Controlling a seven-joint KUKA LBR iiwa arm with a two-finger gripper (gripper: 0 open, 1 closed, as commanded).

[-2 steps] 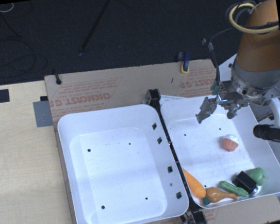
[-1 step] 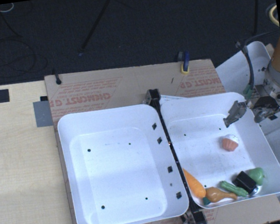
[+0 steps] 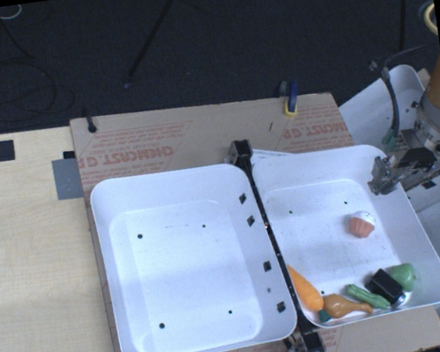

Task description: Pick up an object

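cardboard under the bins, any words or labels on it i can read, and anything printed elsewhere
"CHEMCRZT" is my best reading of the red print on the cardboard sheet above the left bin; it appears mirrored or upside down and blurred, so the letters are uncertain.
More red print, above the right bin, is cut off and unreadable.
Red print at the cardboard's bottom edge is too blurred to read.

Small pink-and-white object [image 3: 361,224] lies alone, right part of right bin [image 3: 428,251]. Orange carrot-like piece [image 3: 305,287], tan piece [image 3: 343,305], green pieces [image 3: 367,296], black block [image 3: 385,286] clustered at bin's near edge.
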